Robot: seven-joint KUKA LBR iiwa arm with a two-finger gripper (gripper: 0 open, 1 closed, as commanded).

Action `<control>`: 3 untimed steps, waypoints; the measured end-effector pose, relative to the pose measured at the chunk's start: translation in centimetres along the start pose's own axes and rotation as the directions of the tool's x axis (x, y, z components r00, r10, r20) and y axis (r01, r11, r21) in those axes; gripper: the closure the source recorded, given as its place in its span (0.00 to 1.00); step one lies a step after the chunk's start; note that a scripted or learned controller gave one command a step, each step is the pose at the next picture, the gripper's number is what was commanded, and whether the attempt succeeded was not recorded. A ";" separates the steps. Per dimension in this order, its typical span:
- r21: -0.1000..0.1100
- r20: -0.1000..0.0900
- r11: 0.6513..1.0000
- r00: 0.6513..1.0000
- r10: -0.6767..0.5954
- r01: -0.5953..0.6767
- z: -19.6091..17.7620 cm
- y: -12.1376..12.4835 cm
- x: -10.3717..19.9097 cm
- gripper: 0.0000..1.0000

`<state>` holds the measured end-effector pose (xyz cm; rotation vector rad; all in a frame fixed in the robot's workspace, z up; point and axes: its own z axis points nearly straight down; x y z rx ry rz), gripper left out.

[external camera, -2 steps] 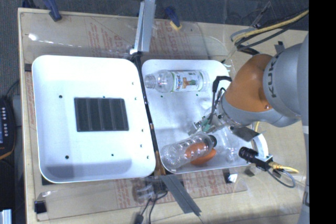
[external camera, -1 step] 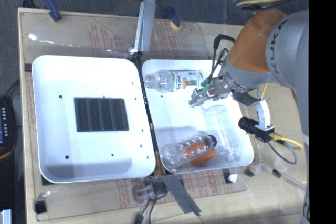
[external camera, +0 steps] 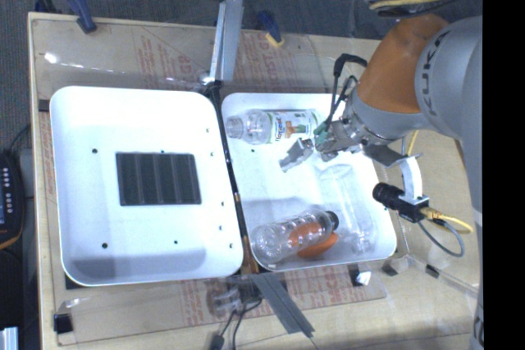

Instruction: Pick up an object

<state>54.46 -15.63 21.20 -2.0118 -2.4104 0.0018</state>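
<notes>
My gripper [external camera: 297,153] hangs over the middle of the right bin [external camera: 246,201], its fingers open with nothing between them. Just above it a clear bottle with a green label [external camera: 272,127] lies on its side along the bin's far wall. At the near wall lies a clear bottle with a black cap [external camera: 294,232], resting on something orange [external camera: 318,245]. A transparent bottle [external camera: 349,201] lies along the right side of the bin, below the wrist. The gripper touches none of them.
The left bin [external camera: 82,135] holds a dark ribbed rectangle [external camera: 158,179] at its middle. A metal divider bar [external camera: 225,37] stands between the bins at the back. Blue clamps [external camera: 80,10] grip the bench's far edge. Cables and a black fitting [external camera: 398,199] hang right of the right bin.
</notes>
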 end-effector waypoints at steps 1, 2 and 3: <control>0.003 0.000 0.999 0.999 0.052 -0.052 4.1 -5.4 -2.4 0.00; -0.013 0.003 0.995 0.995 -0.102 0.102 11.8 -7.0 -3.8 0.00; -0.016 0.005 0.994 0.994 -0.109 0.109 10.7 -6.8 -3.8 1.00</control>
